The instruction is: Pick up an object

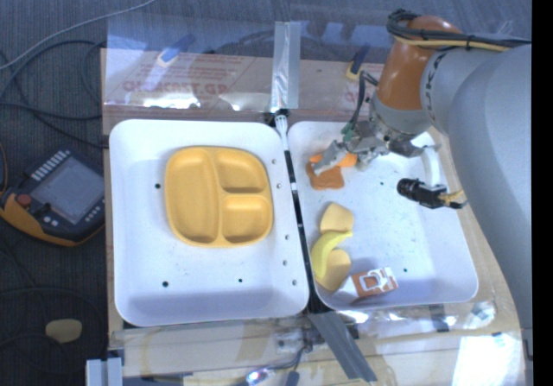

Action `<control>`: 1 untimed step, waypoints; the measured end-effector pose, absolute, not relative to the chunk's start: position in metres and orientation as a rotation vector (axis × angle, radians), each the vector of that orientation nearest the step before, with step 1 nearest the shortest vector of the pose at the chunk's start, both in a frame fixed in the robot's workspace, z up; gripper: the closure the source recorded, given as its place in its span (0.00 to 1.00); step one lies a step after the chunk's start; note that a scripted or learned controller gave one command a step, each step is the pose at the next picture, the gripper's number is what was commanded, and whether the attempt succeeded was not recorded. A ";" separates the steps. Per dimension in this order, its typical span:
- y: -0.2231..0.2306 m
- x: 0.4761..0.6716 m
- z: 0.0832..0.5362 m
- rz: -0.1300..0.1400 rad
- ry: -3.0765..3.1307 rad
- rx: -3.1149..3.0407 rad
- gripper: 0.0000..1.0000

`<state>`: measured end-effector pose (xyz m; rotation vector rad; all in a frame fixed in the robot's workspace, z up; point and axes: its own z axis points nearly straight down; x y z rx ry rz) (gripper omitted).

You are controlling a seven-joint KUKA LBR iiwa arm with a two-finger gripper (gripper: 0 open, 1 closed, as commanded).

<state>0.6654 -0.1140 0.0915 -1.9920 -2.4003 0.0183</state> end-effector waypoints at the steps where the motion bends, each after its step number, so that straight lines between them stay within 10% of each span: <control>1: -0.114 0.665 0.091 0.023 -2.419 -1.972 0.00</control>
